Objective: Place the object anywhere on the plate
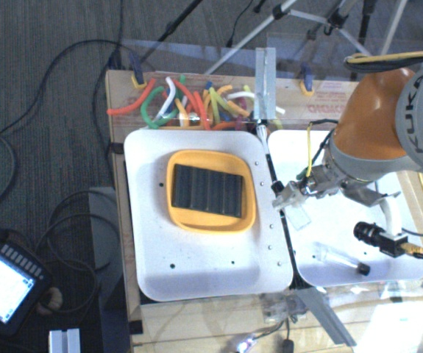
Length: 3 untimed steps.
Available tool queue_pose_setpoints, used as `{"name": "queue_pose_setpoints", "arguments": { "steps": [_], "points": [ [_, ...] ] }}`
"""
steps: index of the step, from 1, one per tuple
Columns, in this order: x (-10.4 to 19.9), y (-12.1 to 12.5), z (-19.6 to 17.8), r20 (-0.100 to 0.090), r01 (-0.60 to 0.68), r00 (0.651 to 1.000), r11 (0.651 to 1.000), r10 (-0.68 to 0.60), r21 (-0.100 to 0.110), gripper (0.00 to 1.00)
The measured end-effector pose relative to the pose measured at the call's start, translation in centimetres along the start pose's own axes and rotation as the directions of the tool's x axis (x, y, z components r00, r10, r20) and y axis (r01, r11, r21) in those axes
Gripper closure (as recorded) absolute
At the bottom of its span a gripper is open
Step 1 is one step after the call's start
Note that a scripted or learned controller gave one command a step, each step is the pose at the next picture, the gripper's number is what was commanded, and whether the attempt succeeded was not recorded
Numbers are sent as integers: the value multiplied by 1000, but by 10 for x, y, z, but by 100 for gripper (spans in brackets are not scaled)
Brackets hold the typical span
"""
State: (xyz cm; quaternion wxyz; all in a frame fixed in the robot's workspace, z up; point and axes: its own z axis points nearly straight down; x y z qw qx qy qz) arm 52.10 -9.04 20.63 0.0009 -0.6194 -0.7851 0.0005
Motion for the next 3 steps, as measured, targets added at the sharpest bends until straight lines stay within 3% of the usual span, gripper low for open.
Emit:
{"name": "queue_pose_setpoints", "arguments": {
  "steps": [1,2,3],
  "points": [
    [58,31,9,0,219,976,976,-219,1,100],
    [91,73,19,1,309,951,951,-309,1,100],
    [90,73,19,0,309,951,951,-309,0,0]
  ]
}}
